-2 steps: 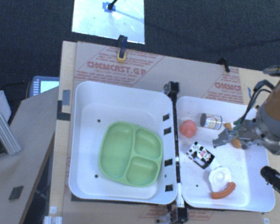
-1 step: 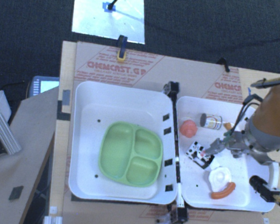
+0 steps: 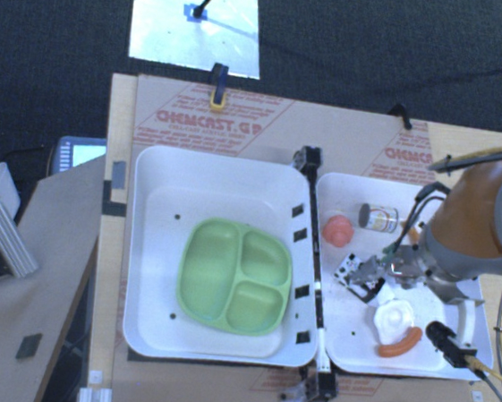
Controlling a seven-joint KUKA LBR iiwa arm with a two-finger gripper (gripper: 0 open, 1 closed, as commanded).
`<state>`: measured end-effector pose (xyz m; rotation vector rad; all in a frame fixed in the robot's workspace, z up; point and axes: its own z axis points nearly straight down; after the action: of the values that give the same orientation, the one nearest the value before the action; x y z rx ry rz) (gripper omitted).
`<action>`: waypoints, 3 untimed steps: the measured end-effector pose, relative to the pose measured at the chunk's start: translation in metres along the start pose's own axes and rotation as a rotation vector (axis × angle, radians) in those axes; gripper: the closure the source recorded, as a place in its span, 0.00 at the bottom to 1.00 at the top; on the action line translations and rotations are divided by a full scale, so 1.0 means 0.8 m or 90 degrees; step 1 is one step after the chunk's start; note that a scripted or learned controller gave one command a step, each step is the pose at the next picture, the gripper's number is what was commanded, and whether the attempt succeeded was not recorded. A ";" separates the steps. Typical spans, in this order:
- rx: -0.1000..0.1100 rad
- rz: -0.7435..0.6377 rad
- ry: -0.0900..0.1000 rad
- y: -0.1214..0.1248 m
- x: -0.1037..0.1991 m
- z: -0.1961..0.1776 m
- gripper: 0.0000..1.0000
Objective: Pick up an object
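Reaching in from the right, the grey arm places its two-finger gripper (image 3: 361, 278) low in the right white bin (image 3: 335, 351); finger state cannot be told. A pink ball (image 3: 338, 231), small metal can (image 3: 379, 219), white fried-egg toy (image 3: 394, 318) and orange sausage (image 3: 399, 342) lie nearby. The left white bin (image 3: 153, 229) holds a green divided plate (image 3: 235, 277).

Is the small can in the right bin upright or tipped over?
Tipped over. The can lies on its side on the right bin floor, one round end facing left.

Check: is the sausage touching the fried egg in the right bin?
Touching. The camera view shows the sausage lying against the lower edge of the fried egg, with no white bin floor visible between them.
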<state>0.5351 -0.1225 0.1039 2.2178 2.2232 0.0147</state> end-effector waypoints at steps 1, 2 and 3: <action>-0.006 0.001 -0.004 0.004 -0.002 -0.001 0.00; -0.015 0.001 -0.006 0.009 -0.002 -0.017 1.00; 0.001 -0.001 -0.005 0.006 -0.010 -0.076 1.00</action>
<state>0.5396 -0.1304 0.1644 2.2138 2.2213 0.0041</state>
